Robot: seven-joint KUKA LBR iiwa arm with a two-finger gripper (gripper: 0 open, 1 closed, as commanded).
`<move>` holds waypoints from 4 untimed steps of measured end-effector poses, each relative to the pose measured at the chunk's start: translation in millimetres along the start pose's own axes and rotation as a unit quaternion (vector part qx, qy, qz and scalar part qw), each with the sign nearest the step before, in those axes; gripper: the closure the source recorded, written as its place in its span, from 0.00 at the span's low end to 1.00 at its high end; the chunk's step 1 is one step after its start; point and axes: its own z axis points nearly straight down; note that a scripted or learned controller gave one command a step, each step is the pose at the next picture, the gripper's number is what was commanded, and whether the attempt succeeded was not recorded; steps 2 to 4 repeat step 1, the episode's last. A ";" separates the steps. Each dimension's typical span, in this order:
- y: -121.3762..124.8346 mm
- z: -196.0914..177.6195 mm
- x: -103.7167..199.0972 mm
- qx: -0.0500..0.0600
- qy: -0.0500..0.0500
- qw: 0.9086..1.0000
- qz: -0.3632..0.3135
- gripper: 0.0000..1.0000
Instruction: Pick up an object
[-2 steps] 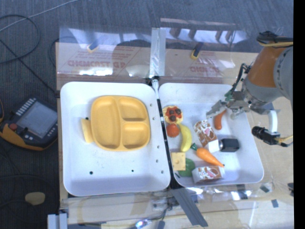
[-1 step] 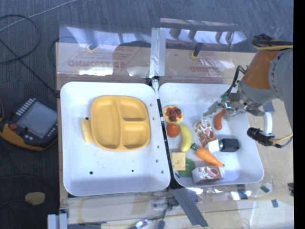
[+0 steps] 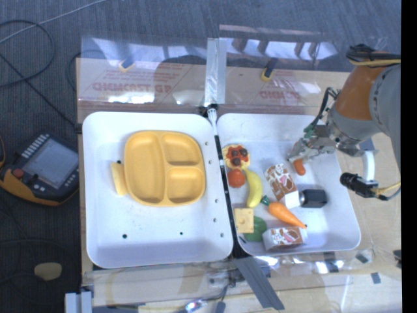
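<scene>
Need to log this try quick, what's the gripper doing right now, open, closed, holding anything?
Gripper: low over the right bin, next to a small orange-red piece; open or closed cannot be told.

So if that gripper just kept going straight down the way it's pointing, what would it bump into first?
Most likely the small orange-red piece lying just under the gripper in the right bin. Depth is hard to judge from above, so it may just miss and meet the bin floor beside it.

Left bin [image 3: 98, 194] just has the divided plate [image 3: 164, 167] sitting in it. Right bin [image 3: 339, 233] has the toy food bunched toward its left side: banana [image 3: 254, 188], carrot [image 3: 285, 214] and cartons [image 3: 280, 181], with the gripper [image 3: 303, 150] over its far right part.
</scene>
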 end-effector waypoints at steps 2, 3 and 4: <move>13.7 -92.3 57.6 0.003 -0.002 1.000 0.029 1.00; 13.7 -92.3 57.6 0.003 -0.002 1.000 0.029 1.00; 13.7 -92.3 57.6 0.003 -0.002 1.000 0.029 1.00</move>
